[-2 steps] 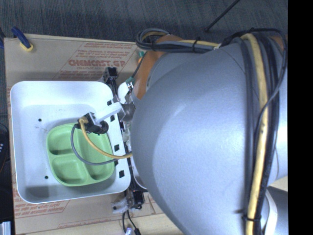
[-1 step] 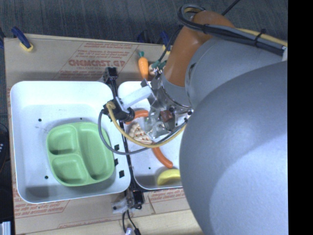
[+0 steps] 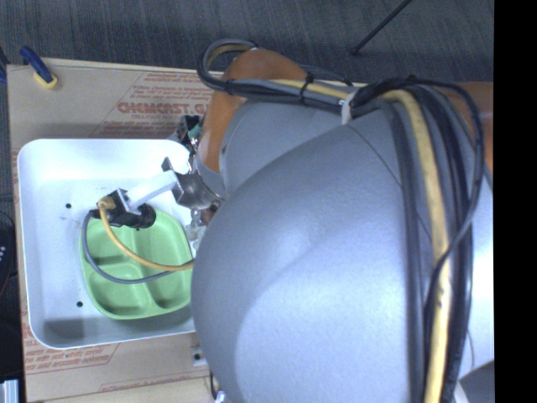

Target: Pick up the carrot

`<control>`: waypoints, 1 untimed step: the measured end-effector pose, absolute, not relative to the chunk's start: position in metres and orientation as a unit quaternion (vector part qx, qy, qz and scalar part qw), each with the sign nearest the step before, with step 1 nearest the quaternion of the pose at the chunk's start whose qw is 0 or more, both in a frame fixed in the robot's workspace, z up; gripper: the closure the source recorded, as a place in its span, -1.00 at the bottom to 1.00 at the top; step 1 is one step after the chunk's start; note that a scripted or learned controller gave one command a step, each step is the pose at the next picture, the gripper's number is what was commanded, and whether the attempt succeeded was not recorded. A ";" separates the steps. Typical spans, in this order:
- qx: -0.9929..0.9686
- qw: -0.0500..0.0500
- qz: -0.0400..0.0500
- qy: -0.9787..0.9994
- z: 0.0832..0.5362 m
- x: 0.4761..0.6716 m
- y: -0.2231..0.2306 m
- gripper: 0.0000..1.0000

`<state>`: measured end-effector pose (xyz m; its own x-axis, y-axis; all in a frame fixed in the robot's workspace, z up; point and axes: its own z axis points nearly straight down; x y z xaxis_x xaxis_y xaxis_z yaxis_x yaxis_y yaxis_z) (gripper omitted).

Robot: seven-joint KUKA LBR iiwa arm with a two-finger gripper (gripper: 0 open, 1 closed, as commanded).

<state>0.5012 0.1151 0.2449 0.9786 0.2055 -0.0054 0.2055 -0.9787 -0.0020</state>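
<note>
Pincer hangs over the right side of the left white bin, just by the green divided tray; open or closed, can't tell, the grey arm blocks it. Carrot position and long axis: can't tell, the arm hides everything right of the tray. Red print on the brown sheet reads "CHEMCAST", the rest is cut off.

Brown bench with a white bin on top
</note>
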 end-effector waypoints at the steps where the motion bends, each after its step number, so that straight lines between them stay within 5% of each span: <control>1: -0.987 0.002 0.003 -0.160 0.191 0.480 0.043 1.00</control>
